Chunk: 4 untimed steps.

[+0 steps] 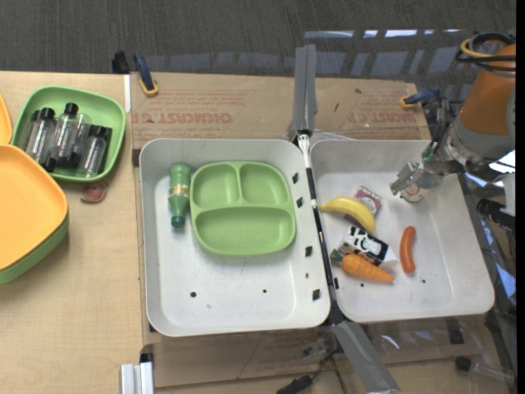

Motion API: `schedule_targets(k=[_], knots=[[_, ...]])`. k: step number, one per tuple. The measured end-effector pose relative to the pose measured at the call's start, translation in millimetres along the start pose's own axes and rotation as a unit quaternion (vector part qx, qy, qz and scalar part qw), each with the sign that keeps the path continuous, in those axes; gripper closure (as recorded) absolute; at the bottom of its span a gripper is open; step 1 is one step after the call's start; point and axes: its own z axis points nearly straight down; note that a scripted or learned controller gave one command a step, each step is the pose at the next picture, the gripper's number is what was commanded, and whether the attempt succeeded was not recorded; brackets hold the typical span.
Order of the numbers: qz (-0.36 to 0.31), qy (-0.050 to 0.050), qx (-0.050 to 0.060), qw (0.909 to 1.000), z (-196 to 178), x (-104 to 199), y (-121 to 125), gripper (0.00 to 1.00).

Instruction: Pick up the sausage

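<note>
The sausage is a short orange-red link lying upright in the right bin, right of centre. My gripper hangs over the upper right part of that bin, a little above and beyond the sausage, apart from it. Nothing shows between its fingers. The grey arm with its orange band comes in from the right edge.
In the right bin lie a banana, a carrot, a black-and-white packet and a small wrapper. The left bin holds a green divided plate and a green bottle. Orange plates and a green tray of bottles sit far left.
</note>
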Motion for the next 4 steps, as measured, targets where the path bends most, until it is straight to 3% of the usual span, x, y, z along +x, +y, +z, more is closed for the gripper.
schedule_targets(k=[1, 2, 3, 4], knots=[[0.159, 0.009, 0.003, 0.9873, 16.7, 20.8, -96.6, 0.00], [0.192, 0.001, 0.003, 0.9814, 17.3, 65.9, -117.2, 0.00], [0.194, 0.001, 0.003, 0.9809, 8.9, 64.9, -117.7, 1.00], [0.239, 0.000, 0.003, 0.9710, -85.3, 111.2, -70.0, 1.00]])
